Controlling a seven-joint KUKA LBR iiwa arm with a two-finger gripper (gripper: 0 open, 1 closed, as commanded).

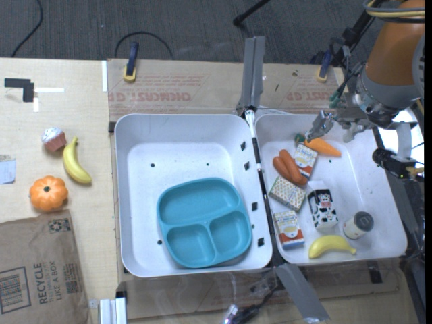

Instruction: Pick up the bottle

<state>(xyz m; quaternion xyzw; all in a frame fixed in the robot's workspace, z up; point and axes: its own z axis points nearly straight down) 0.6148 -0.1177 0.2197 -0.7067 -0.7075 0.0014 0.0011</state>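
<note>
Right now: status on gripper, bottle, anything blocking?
Gripper over right bin's far edge, above carrot. Bottle lying near front-right of the right bin, untouched. Banana and cow carton close beside it.

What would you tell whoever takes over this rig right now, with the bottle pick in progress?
Claw: over the far end of the right bin, just above the carrot; nothing visible between its fingers.
Bottle: lying near the right bin's near right corner, beside the cow-print carton and above the banana. It is well apart from the claw.
Left bin: holds the blue tray.
Done: nothing yet; the bottle is not grasped or lifted.
Left: move the claw toward the near right corner, descend on the bottle, grip and lift.
</note>
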